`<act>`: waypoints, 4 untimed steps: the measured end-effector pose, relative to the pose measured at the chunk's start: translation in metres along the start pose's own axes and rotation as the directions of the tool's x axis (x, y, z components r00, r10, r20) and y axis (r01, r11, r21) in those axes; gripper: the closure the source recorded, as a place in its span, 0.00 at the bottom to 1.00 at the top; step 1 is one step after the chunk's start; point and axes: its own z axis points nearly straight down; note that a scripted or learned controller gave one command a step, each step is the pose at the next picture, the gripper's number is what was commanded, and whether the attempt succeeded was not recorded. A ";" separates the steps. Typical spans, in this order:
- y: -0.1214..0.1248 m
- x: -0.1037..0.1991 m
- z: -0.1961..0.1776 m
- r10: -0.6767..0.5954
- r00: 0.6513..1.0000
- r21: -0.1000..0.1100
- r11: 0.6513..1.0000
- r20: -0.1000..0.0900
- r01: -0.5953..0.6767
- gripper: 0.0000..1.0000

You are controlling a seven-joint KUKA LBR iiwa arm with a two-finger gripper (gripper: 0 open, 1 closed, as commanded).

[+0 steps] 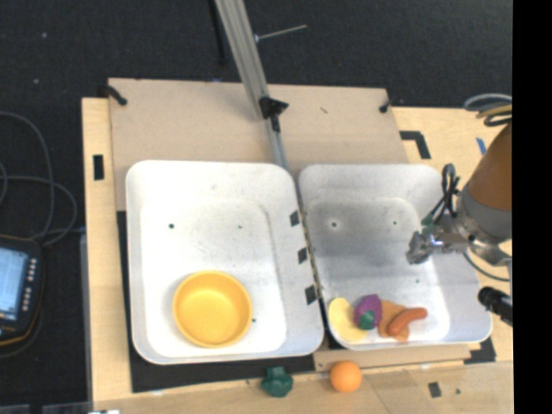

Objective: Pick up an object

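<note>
A cluster of small toys lies at the front edge of the right bin (371,197): a yellow piece (339,312), a purple and green piece (368,310), and an orange carrot-like piece (404,319). My gripper (421,248) hangs over the right side of that bin, behind and to the right of the toys, well apart from them. Nothing shows between its tips. A yellow bowl (212,308) sits in the front of the left bin (207,205).
An orange ball (345,376) and a green toy (277,382) lie on the bench in front of the bins. A slanted metal rail (250,67) runs from the top down to the gap between the bins. A black pendant (13,291) is at the far left.
</note>
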 end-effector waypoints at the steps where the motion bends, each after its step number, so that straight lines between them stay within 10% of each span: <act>1: 0.005 0.004 -0.045 -0.008 1.000 0.000 1.000 0.000 0.008 1.00; 2: 0.010 0.000 -0.104 -0.007 1.000 0.004 1.000 0.000 0.007 1.00; 4: 0.031 0.090 -0.096 -0.010 1.000 0.005 1.000 -0.003 0.010 1.00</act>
